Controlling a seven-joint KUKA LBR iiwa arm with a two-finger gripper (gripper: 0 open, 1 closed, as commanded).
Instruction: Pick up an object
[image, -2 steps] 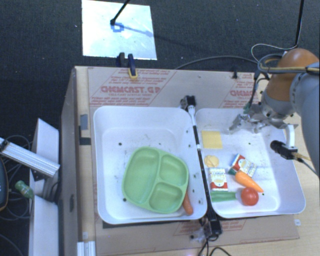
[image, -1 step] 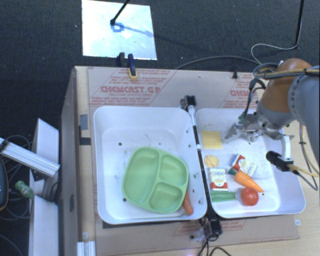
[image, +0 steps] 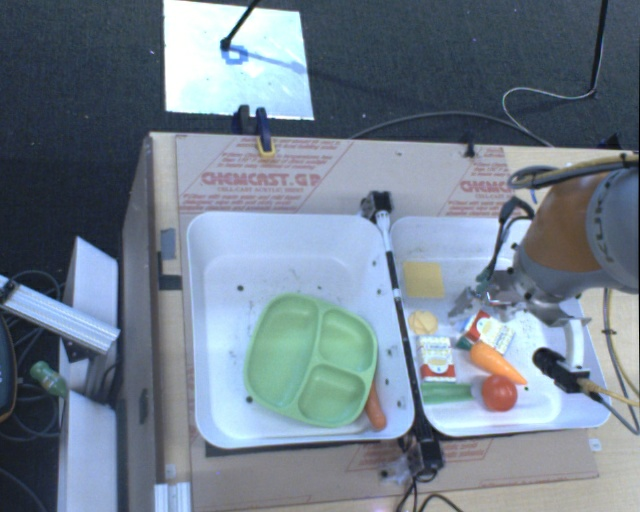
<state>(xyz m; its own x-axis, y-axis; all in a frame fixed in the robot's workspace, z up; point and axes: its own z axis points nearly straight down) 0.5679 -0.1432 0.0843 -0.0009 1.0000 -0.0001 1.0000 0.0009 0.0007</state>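
Nearest in the right white bin (image: 580, 415) lie a round red toy tomato (image: 499, 393) and a stiff, light orange plastic carrot (image: 495, 362), best pinched across its middle; above, the gripper (image: 478, 298) hovers, its opening impossible to judge

Around my bench (image: 300, 165): dark carpet floor (image: 70, 100); pale reflective sheet (image: 237, 60) beyond its far edge; thin cable (image: 560, 95) looping off the far right corner; white shelving (image: 85, 330) along the left edge.
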